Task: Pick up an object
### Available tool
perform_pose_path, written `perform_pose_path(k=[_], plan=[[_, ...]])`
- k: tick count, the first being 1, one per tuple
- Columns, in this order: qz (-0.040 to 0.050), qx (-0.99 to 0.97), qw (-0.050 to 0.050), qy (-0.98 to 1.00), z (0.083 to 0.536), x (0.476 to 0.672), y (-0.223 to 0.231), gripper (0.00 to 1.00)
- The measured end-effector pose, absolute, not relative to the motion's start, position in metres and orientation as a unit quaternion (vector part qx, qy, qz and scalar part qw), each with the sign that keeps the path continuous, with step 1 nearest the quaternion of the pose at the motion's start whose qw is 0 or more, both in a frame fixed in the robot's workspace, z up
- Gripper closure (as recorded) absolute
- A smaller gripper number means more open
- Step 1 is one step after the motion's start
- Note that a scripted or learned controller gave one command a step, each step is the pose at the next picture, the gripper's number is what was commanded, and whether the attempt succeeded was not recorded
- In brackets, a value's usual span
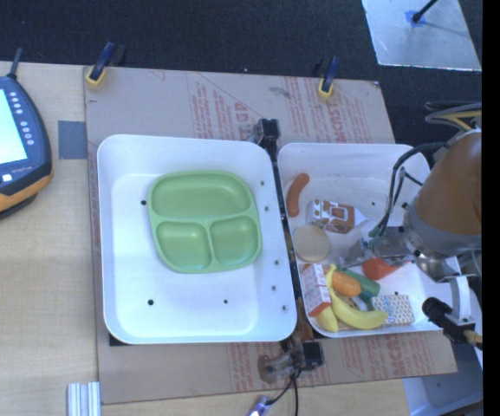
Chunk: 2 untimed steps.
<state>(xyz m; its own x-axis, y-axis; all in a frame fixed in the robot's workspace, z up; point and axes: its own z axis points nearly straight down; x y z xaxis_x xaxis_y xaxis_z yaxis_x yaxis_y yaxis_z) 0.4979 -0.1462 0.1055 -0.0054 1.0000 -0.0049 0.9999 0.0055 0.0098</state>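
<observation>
The right bin [345, 156] holds several small toy foods. A reddish sausage [295, 193] lies at its left wall, with a brown carton [334, 217] beside it and a round beige piece [311, 243] below. Nearer the front lie a carrot [346, 282], a banana [354, 314], a fries box [316, 289], a checkered packet [394, 307] and a red piece [380, 268]. My gripper [364, 250] reaches down into this bin from the right, just above the red piece and right of the beige one. The arm's orange band [457, 185] hides the bin's right side.
The left bin [124, 258] carries a green divided plate [205, 221]. A handheld pendant with a screen [3, 150] lies on the bench at far left. Clamps [100, 66] [326, 76] hold the board's back edge, and cables [288, 367] sit at the front.
</observation>
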Motion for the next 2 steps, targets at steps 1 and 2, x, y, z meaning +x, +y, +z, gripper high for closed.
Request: perform_pose_path(k=[1, 2], plan=[[0.0022, 0.704, 0.012, 0.71, 0.119, 0.501, -0.15, 1.0], [-0.0015, 0.704, -0.002, 0.71, 0.133, 0.476, -0.093, 1.0]])
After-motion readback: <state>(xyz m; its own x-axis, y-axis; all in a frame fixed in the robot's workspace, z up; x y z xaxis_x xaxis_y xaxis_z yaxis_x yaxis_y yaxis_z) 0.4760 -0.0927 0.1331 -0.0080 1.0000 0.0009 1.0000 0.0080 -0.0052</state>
